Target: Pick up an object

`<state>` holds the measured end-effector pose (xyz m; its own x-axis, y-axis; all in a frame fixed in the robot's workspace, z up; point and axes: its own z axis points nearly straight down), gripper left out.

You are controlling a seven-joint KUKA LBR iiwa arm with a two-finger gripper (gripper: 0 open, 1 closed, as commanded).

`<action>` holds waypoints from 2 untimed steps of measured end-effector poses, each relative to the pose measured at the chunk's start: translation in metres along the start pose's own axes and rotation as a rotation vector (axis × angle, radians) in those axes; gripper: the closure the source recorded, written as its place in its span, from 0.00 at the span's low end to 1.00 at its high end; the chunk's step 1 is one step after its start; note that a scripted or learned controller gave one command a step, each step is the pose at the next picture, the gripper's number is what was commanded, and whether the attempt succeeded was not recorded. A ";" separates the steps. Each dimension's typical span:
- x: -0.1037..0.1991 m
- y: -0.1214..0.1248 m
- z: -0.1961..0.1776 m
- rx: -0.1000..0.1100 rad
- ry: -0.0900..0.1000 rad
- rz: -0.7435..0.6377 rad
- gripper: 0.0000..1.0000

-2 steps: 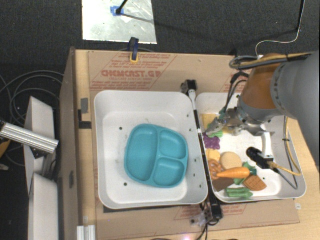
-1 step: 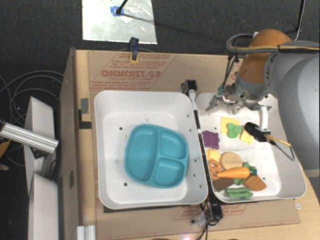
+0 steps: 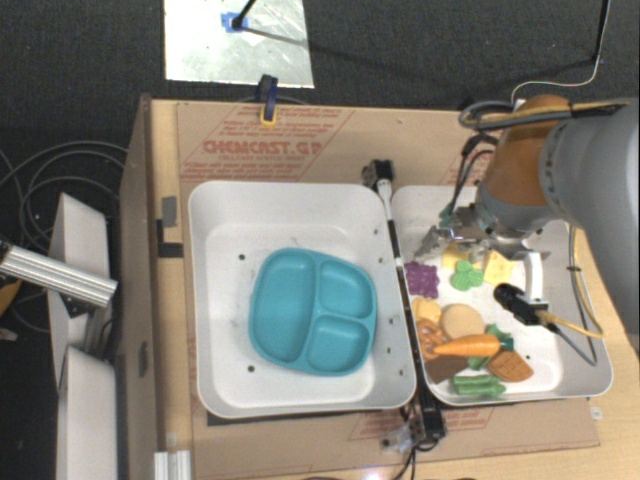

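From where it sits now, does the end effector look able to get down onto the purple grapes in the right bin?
Probably yes. The end effector hangs over the right bin, just up and right of the purple grapes, whose top is uncovered. The bin wall and green piece crowd them.

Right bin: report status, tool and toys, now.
Tool low over right bin, above the toy pile. Nothing seen gripped. Purple grapes, carrot and green bean lie packed together. Blue tray sits alone in left bin.

A divided plate (image 3: 312,311) is lying in the left bin (image 3: 215,268). Toy foods are lying clustered in the right bin (image 3: 580,373), the carrot (image 3: 465,346) lying before the grapes (image 3: 422,280).
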<state>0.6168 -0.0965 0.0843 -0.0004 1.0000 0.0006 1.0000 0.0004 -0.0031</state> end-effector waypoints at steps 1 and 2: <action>0.001 -0.045 -0.001 -0.003 0.000 0.001 0.00; -0.021 -0.007 -0.001 -0.009 -0.002 -0.003 0.00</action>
<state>0.6095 -0.1176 0.0852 -0.0037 1.0000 -0.0016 1.0000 0.0037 0.0058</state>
